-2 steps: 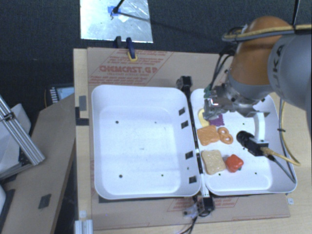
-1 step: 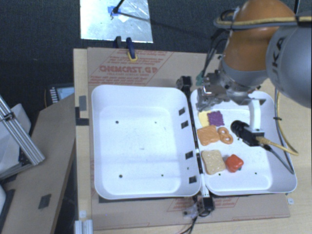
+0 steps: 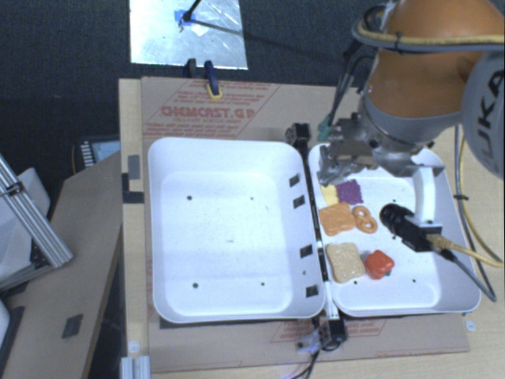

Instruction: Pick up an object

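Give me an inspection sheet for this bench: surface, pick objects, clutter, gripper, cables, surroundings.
surface: left bin and right bin, white, side by side on printed cardboard.
job's things: in the right bin, purple piece, yellow piece, orange piece, pretzel, bread slice, red piece.
clutter: nothing seen.
grippers: gripper low over the right bin's far left corner, near the yellow piece; grip unclear.
cables: dark cables beside the arm; wires at the bench's front edge.
surroundings: shiny plate behind the bins; metal rail at left.
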